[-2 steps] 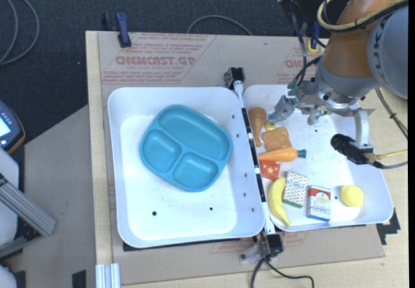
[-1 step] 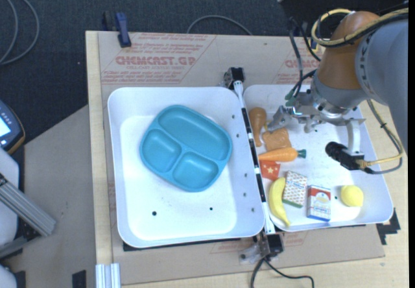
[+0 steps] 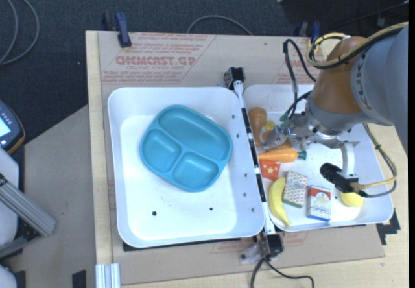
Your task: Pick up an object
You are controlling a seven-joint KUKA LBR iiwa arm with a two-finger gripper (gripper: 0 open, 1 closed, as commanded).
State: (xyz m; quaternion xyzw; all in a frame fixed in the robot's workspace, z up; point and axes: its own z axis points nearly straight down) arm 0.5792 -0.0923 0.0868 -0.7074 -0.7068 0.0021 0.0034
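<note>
We are observing the grey arm's gripper hovering just above the orange plastic carrot; jaws' state we cannot tell.

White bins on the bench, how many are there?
2. The left bin holds a blue divided plate; the right bin holds toy food, partly covered by the arm.

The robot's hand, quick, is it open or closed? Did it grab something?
Hand: cannot be told. It sits low in the right bin by the carrot, its tip hidden under the wrist.
</note>
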